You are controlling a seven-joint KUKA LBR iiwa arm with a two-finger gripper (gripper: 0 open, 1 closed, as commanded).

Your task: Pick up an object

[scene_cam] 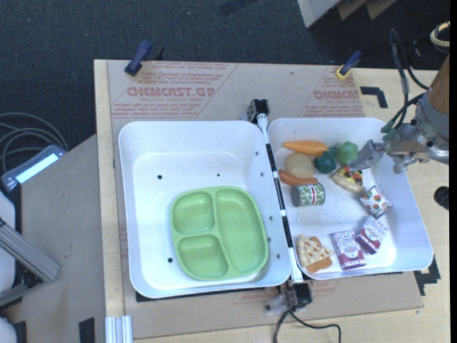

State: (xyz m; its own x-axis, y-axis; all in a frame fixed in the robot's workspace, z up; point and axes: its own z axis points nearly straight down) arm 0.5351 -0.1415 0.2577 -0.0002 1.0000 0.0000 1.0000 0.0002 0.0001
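1. Closest to the camera, the right bin (420,224) holds a waffle toy (314,252) and two purple packets (346,249). The left bin (127,164) beside it holds a green plate (218,231) with three parts.
2. A bit further back sit a small red and white packet (376,202) and a little can (308,194).
3. Past those lies a yellow wedge toy (348,181). This looks like the toy to pick up, because the gripper (364,158) is just above it, touching it or almost touching it.
4. I cannot tell if the gripper is open or closed. It is too small and grey to see. I see nothing held in it.
5. Further back are a green ball (347,151), a blue-green toy (325,162) and a carrot (305,147).
6. What could go wrong: the toys are packed close together. The gripper could bump the green ball or push the wedge away. The wedge is flat and low, so it could slip out. The gripper might also catch two toys at once, or come up with none.
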